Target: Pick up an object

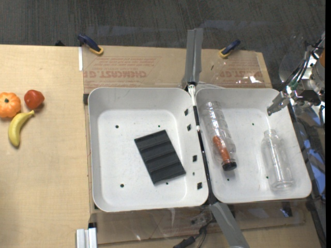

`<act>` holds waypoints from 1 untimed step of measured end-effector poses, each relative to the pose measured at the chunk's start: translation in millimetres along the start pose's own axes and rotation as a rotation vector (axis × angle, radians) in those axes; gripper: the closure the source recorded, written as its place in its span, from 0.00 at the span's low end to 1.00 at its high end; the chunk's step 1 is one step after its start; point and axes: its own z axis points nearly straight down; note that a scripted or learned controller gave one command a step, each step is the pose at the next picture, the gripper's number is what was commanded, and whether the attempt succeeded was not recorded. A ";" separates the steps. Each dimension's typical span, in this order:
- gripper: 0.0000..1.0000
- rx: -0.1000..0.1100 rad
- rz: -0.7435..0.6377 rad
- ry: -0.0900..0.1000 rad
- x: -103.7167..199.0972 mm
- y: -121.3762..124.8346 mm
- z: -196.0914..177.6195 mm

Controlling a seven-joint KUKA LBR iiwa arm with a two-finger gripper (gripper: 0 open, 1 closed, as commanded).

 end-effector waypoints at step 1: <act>0.00 0.001 0.062 0.000 97.3 -14.4 90.5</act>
